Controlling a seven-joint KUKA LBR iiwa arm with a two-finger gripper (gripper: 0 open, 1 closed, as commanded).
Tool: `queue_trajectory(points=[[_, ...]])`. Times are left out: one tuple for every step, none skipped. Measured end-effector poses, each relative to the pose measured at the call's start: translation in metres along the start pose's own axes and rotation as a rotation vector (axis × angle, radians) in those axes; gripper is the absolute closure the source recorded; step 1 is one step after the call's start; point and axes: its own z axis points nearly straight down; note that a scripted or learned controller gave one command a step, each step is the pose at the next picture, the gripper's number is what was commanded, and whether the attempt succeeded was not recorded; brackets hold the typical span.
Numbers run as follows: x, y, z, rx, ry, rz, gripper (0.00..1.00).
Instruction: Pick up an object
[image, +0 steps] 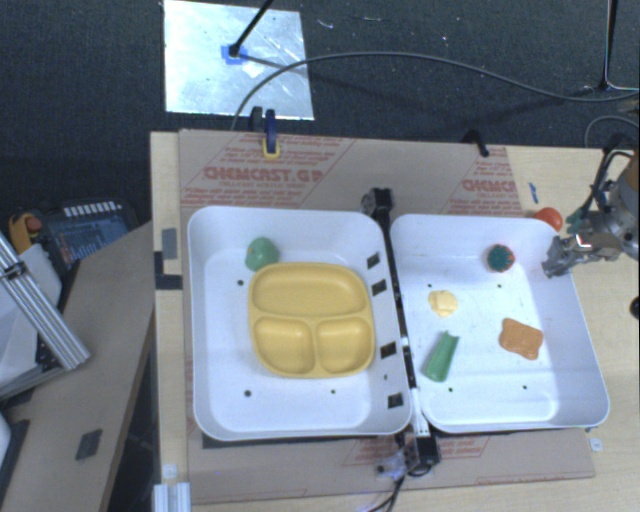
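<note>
The right bin (570, 400) holds a dark green-and-red ball (500, 258) at the back, a pale yellow lump (443, 302) in the middle, an orange piece (521, 338) to the right and a green wedge (440, 357) near the divider. In the left bin (215, 400) lie a yellow divided tray (310, 318) and a green ball (262, 253) behind it. My gripper (557, 266) hangs at the right bin's far right rim, right of the dark ball, with nothing seen in it.
An orange-red object (548, 217) lies on the cardboard behind the right bin, close to the arm. A black clip strip (392, 320) joins the two bins. Cables cross the dark floor at the back.
</note>
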Motion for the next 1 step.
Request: queue_trajectory(points=[[0.0493,0.0062,0.0009,0.001,0.002,-0.004,1.00]])
